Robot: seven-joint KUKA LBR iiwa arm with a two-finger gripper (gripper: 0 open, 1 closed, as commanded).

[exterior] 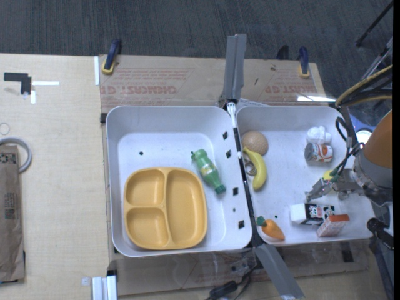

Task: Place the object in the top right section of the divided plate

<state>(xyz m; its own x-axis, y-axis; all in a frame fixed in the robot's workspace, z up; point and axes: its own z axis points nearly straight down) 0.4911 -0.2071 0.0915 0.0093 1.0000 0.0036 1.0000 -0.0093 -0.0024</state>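
A yellow divided plate [165, 207] lies in the left bin [125, 136], toward its front. A green bottle [208, 171] lies on its side just beyond the plate's upper right corner. In the right bin [284, 120] are a banana [257, 169], a brown round object [255, 142], a small white and orange figure [319, 146], a toy carrot [271, 229], a black and white carton [310, 213] and a small orange and white box [332, 225]. My gripper [325, 189] hovers at the right bin's right side, just above the carton, fingers spread with nothing between them.
A grey divider [235, 74] runs between the two bins. Blue and yellow clamps [112, 56] hold cardboard behind the bins. A brown paper bag [9, 211] lies at the bench's far left. Cables [369, 83] hang at the right, above the arm.
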